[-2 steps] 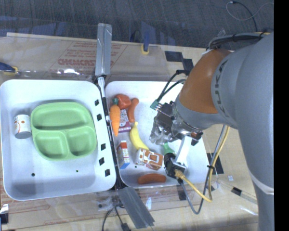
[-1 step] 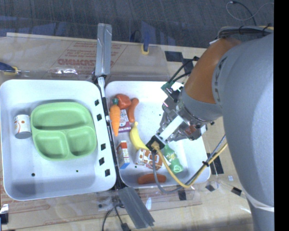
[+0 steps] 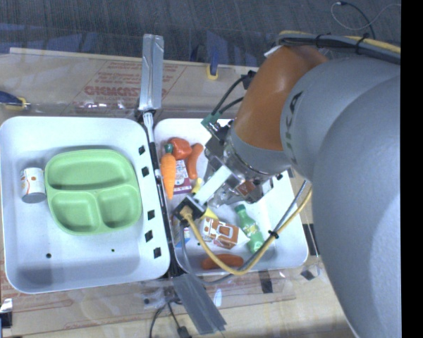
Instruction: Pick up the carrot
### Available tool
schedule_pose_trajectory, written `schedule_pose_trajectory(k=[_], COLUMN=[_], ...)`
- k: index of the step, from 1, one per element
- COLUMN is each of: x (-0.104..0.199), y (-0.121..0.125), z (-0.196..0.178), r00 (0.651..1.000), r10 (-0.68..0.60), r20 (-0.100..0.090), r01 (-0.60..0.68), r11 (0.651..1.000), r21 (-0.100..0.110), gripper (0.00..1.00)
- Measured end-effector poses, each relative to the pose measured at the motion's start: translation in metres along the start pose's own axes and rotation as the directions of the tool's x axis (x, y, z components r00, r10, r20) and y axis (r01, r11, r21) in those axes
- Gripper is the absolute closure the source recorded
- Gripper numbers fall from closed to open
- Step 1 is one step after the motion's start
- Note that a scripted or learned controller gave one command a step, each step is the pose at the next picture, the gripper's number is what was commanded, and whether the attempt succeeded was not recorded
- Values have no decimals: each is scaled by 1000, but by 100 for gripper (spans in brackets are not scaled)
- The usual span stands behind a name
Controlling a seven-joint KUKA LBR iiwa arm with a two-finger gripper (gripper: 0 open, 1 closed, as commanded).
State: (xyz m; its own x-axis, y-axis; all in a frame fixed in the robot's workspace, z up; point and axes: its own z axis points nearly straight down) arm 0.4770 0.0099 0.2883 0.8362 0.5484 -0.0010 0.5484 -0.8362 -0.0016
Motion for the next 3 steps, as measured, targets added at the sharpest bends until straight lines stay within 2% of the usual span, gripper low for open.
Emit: schedule_pose_trajectory(k=[1, 2, 3], x=[0, 27, -13], y=[0, 46, 49], z=[0, 0, -37], r00=[1000, 967, 966], r10=[0, -257, -257], r20=[1, 2, 0], r01=[0, 257, 257], r11=[1000, 967, 966], r21=[1, 1, 1], gripper=[0, 0, 0])
